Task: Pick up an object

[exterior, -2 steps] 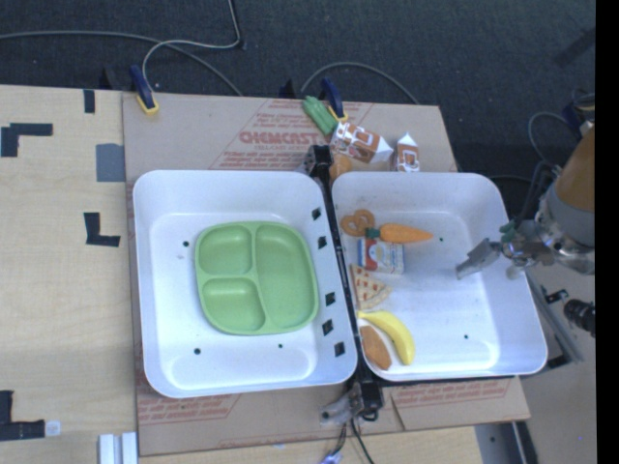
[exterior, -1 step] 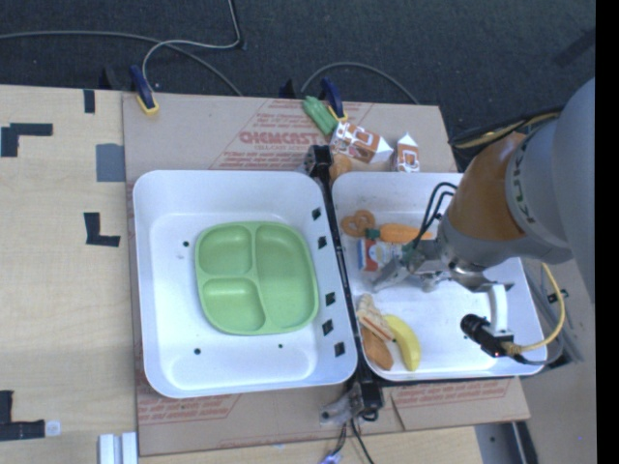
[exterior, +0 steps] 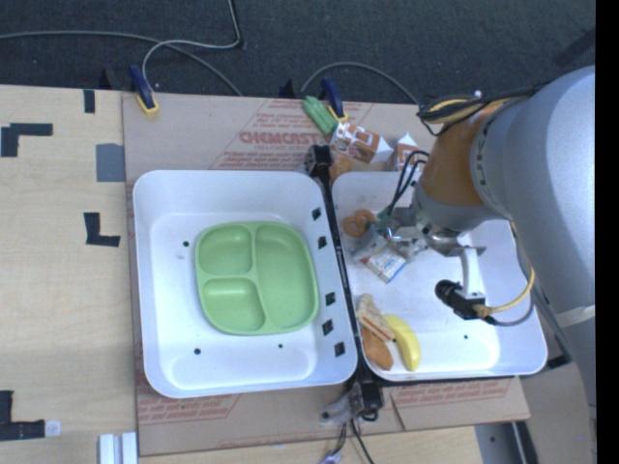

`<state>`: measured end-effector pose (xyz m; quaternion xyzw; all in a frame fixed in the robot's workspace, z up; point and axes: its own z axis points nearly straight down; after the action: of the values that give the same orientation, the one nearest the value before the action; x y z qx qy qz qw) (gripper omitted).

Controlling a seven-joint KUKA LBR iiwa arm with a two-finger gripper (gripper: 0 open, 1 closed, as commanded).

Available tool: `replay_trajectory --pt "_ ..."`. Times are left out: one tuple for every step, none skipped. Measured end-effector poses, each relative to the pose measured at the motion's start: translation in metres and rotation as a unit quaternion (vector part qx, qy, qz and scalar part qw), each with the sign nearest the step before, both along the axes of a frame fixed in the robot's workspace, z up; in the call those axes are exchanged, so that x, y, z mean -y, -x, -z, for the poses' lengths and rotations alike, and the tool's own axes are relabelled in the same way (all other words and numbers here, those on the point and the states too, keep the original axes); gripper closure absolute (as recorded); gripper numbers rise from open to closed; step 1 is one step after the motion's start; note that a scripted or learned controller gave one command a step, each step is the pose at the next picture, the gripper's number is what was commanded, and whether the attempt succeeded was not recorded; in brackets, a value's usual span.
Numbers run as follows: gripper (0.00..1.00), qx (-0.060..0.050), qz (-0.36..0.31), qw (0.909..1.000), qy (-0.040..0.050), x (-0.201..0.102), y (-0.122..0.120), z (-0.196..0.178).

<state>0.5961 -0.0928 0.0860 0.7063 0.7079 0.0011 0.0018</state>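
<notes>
Camera view, right of centre: tool [exterior: 392, 232] down low in the upper left part of the right bin [exterior: 503, 351], at the end of the grey arm [exterior: 542, 162] with its orange band [exterior: 455, 167]. Cannot tell how the tool stands, spread or pressed together. Touching or just above a small white packet [exterior: 387, 262] with red and blue print, lying flat on the bin floor; nothing seen pinched. Just upper left of the tool, one brown rounded item [exterior: 359, 223]. Near the lower left corner of the same bin, one yellow banana [exterior: 404, 341] beside one tan pastry-like piece [exterior: 373, 338], touching. Left bin [exterior: 164, 356]: one pale green plate [exterior: 257, 276] with three compartments, at its middle. Beyond the bins, on the bench [exterior: 58, 288] at upper centre: one green object [exterior: 319, 114] and one orange-and-white carton [exterior: 356, 143].
</notes>
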Motion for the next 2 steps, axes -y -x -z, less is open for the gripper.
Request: replay_trajectory --pt "0.00 -0.001 0.000 1.0000 0.0001 0.006 -0.036 0.000" --pt "0.00 -0.010 0.001 0.9999 -0.0026 0.013 -0.066 0.002"
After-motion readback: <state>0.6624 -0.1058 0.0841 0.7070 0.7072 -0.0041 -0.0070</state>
